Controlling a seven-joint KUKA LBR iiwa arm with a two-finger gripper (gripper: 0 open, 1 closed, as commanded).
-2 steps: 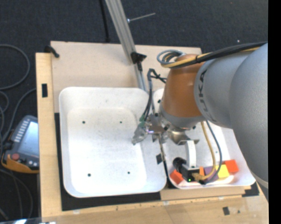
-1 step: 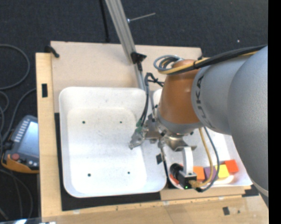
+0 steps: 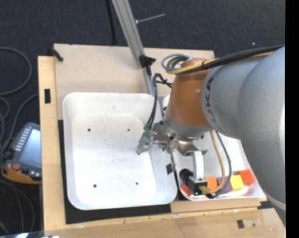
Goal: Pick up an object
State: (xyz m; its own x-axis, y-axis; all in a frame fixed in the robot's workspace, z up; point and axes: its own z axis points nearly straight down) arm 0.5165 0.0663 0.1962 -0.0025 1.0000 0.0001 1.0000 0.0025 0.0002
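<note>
claw point(image 3: 181, 148) sited over the seam between the two bins, wrist masking it; opening and any hold cannot be told | objects point(image 3: 223, 183) heaped in right bin's point(image 3: 253, 195) near corner, lying down-right of claw | left bin point(image 3: 109, 152) judged off-target

A dark carpet floor point(image 3: 50, 14) lies around a light wooden bench point(image 3: 99, 68). Black cables point(image 3: 5, 78) curl on the floor at the left, near a grey and orange handheld controller point(image 3: 25, 152). A slanted metal bar point(image 3: 129, 29) crosses the top.
</note>
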